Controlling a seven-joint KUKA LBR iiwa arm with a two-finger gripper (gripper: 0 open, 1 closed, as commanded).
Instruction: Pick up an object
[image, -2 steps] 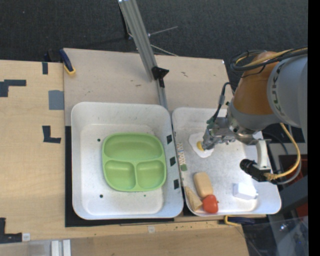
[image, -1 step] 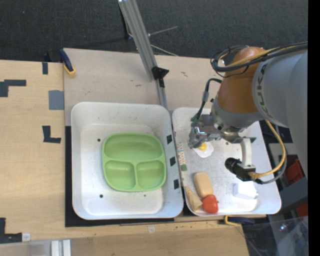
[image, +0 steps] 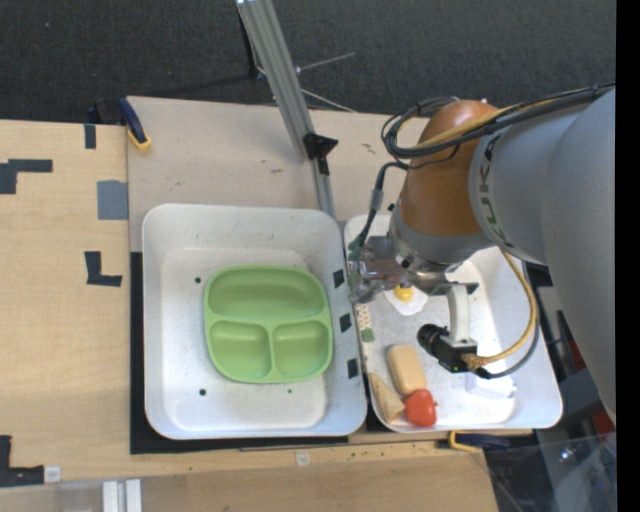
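The gripper hangs low over the right bin, close to that bin's left wall, and most of it is hidden beneath the arm's own wrist — whether it is open or closed cannot be told from this angle. Directly under the wrist's lower edge, touching or nearly touching the gripper's tip, sits a small yellow piece on a white patch of the bin floor; it is too covered to say what it is or whether it is gripped.

Above the gripper rises the wrist, pointing straight down, with the orange band bulging over it and the broad grey body of the arm sweeping off to the right. A black cable loops over the orange band, and a yellow-brown hose curves down the gripper's right side to a black fitting that lies below and to the right of the gripper.

Below the gripper, further toward the near edge of the same bin, a tan bread-like block lies at a slant, with a red tomato-like toy just below it, touching or almost so.

To the gripper's left, across the two bins' adjoining walls, the left bin holds a green divided plate lying flat — well apart from the gripper.
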